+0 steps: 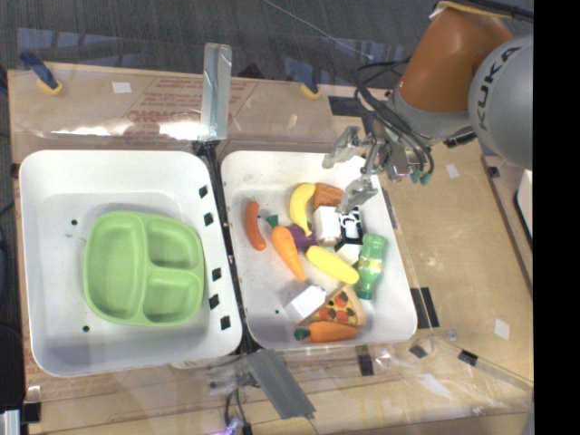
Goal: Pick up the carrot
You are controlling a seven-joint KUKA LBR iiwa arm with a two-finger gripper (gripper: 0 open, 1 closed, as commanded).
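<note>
The gripper [360, 191] is being held low over the right bin's [272, 329] far right corner, beside a banana [301, 205]; finger state cannot be told. 1 carrot [288, 252] is lying mid-bin, another carrot [328, 332] is lying at the near wall by a pizza slice [341, 305]. A green plate [142, 267] is sitting in the left bin [54, 175].

Arm [480, 62] cut off at right edge

The orange plastic carrot [288, 252] lies in the right white bin [263, 333], beside the yellow banana [301, 205]; the gripper [355, 166] hovers above that bin's far edge.
</note>
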